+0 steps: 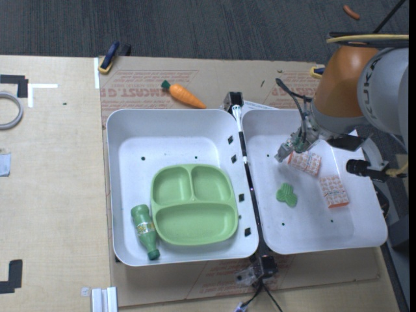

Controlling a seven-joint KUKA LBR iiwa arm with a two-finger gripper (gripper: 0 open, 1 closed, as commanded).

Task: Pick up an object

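In the right bin, toward its upper middle, my gripper hangs low over the white floor, reached in from the right on my grey arm with its orange band. Whether it is open or closed I cannot tell from this slant, and I see nothing held in it.

Just beside my gripper, to its lower right and close enough that I cannot say whether we touch, lies a small red-and-white patterned packet, tilted. A second packet of the same print lies farther down and to the right, near the bin's right side, apart from the first. Below my gripper and a little left of the packets sits a small green leafy piece, flat on the bin floor, clear of everything else.

The left bin holds a green divided plate with three compartments, resting in the lower middle. A green bottle lies on its side against the plate's lower left edge, its cap pointing toward the bin's lower corner. Both are well apart from me, across the wall where the two bins meet.

Outside the bins, on the cardboard behind the left one, lies a toy carrot, orange with a green top. A blue-and-yellow clip-like thing sits at the cardboard's far left corner.
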